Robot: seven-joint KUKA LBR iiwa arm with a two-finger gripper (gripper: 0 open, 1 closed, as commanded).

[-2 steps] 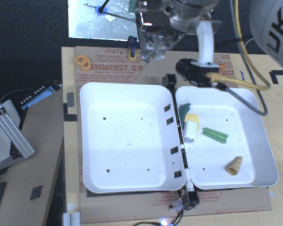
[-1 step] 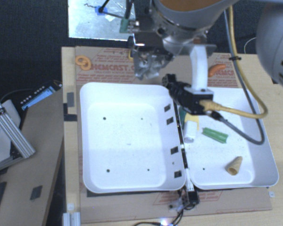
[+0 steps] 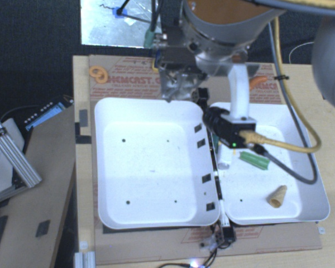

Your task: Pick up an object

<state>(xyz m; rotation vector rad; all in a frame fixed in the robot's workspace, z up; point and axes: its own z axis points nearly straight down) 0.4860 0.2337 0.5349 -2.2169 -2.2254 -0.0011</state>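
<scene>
Judging from the layout, the pick is not yet made: nothing is seen lifted, and both loose items lie on the floor of the right bin (image 3: 315, 202). The arm (image 3: 229, 15) reaches in over the far edge of the bins, its grey and orange body hanging above the seam between them. The gripper (image 3: 178, 88) sits near the far rim of the left bin (image 3: 151, 161); whether its claw is open, closed or holding anything cannot be told, as the metal parts blur together at this slant.

Candidates for the pick: a green stick (image 3: 253, 160), ridged and plastic-looking, lying flat near the middle of the right bin, and a tan cone (image 3: 277, 196), matte and tapered, resting nearer the front. The two are apart from each other and well away from the gripper. What remains, by this reading, is the whole task: approach, grasp, lift.

Both bins are shallow, smooth white plastic with rounded corners, joined by black clips. They rest on printed cardboard (image 3: 128, 80). A yellow hose (image 3: 293, 147) and a black cable loop over the right bin.
</scene>
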